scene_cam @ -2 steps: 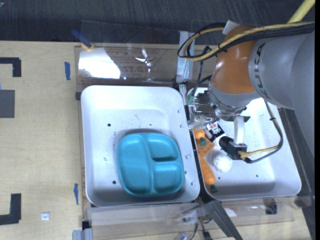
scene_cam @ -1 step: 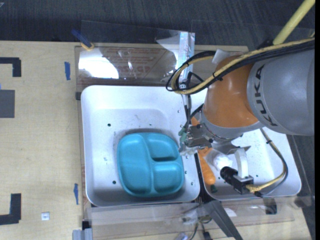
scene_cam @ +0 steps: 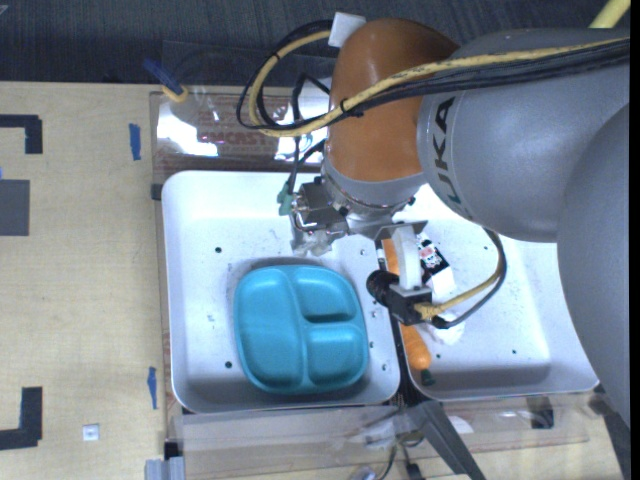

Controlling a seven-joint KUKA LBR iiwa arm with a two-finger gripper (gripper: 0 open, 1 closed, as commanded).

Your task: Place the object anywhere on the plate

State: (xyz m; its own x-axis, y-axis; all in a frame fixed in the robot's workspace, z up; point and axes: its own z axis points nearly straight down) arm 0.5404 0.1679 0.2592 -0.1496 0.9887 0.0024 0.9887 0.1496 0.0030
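1. Sitting nearest me, the teal three-compartment plastic plate (scene_cam: 300, 328) fills the left white bin (scene_cam: 190, 268).
2. Beside it, a slim orange carrot-like object (scene_cam: 415, 348) lies along the divider; probably light and stiff, best pinched mid-length.
3. Beyond, the gripper (scene_cam: 318, 230) hovers above the plate's far rim; I cannot tell whether it grasps anything.

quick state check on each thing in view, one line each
turquoise plastic plate with three compartments: flat in the left bin, nothing on it
orange carrot-shaped object: lying at the right bin's left edge, not on the plate
hand: above the left bin, just beyond the plate's far rim; grip unclear
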